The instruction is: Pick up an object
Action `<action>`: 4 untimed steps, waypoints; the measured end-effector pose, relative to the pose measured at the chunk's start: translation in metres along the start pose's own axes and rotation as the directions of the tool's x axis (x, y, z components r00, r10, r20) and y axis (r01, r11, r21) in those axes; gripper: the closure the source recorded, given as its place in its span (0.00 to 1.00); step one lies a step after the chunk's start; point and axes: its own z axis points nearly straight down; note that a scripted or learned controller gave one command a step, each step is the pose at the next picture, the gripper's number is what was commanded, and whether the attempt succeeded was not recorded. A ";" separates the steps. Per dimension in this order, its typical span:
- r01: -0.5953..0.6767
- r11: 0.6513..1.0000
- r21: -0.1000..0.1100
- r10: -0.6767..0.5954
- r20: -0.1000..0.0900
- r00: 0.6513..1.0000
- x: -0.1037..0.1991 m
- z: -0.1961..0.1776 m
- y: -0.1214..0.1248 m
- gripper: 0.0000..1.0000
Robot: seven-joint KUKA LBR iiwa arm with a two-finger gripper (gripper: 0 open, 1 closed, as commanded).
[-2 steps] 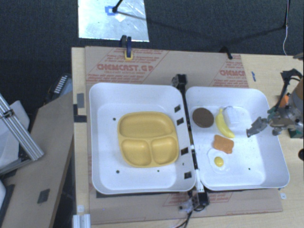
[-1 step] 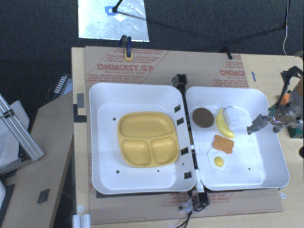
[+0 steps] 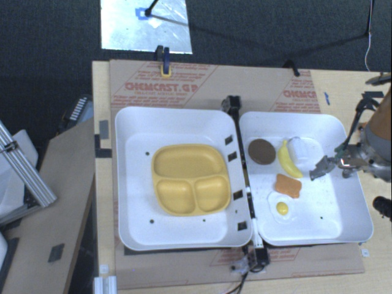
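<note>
You had the arm reaching in from the right over the right bin point(image 3: 334, 124), its gripper point(image 3: 320, 169) low above the bin floor and pointed leftward, toward the cluster of toy food. Whether the tool was wide or narrow you could not tell from this angle; the tip read as one dark shape, and nothing showed caught in it. The candidates all lay to the gripper's left. Nearest was the orange piece point(image 3: 288, 185), just left of the tip and slightly toward the front of the bench, its long side running roughly across the bin. Beside it, farther back, lay the banana point(image 3: 288, 159), its long axis running from back to front with a slight curve, and touching or nearly touching a white object point(image 3: 302, 150) on its right. The brown disc point(image 3: 262, 151) sat further left near the divider, and the fried egg point(image 3: 282, 207) lay at the front, close below the orange piece. The left bin point(image 3: 131, 164) held a yellow divided tray point(image 3: 188, 179), well apart from the tool. Judging by that layout, your shortest move was a small shift left and forward onto the orange piece.
</note>
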 end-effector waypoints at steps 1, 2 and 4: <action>0.001 1.000 -0.001 -0.001 0.000 1.000 0.006 0.054 0.009 0.00; -0.002 1.000 -0.004 0.002 0.000 1.000 0.006 0.097 0.011 0.00; 0.002 1.000 -0.005 -0.002 0.002 1.000 0.008 0.040 0.014 1.00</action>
